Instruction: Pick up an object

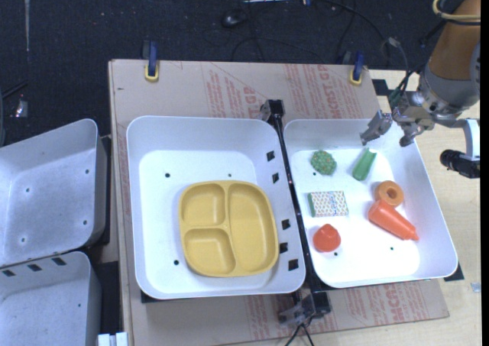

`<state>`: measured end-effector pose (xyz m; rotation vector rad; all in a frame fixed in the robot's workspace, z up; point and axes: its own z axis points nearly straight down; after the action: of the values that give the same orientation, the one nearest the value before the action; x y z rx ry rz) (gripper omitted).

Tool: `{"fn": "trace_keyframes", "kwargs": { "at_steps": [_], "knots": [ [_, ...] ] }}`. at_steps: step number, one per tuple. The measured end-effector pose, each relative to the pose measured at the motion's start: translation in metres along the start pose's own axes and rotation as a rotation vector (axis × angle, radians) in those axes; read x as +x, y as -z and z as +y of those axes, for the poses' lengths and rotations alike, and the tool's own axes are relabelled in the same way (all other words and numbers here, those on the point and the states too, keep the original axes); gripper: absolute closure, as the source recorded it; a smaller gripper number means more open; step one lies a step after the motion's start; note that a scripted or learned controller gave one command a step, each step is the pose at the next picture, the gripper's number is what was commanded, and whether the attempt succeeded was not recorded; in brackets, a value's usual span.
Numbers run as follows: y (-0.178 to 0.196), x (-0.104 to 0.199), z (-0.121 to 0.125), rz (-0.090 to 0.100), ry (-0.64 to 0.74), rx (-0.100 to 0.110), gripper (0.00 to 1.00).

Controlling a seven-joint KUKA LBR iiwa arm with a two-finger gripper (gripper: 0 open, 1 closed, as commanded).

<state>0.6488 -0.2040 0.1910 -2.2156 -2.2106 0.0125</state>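
Observation:
The right bin (439, 257) holds a bumpy green ball (323, 161), a green cylinder (364, 164), a patterned white block (328, 203), a red cone-like piece (327, 237), an orange ring (390, 192) and an orange carrot-shaped piece (393, 221). My gripper (391, 130) hangs over the bin's far right corner, above and just beyond the green cylinder. Its two fingers are spread apart, with nothing between them.
The left bin (145, 184) holds a yellow divided plate (228, 227). A black divider (286, 184) runs between the bins. Spare white bins (46, 184) lie off the bench to the left. Blue and yellow clamps (151, 62) pin the board's far edge.

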Motion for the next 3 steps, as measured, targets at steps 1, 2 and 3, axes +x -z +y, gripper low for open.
{"fn": "trace_keyframes", "kwargs": {
  "at_steps": [1, 2, 3],
  "knots": [
    [0.01, 0.001, 0.003, -0.003, 0.003, -0.015, 0.0],
    [-0.034, 0.005, 0.006, -0.003, 0.006, -0.011, 0.0],
    [-0.078, 0.002, 0.008, -0.003, 0.005, -0.011, 0.0]
  ]
}}
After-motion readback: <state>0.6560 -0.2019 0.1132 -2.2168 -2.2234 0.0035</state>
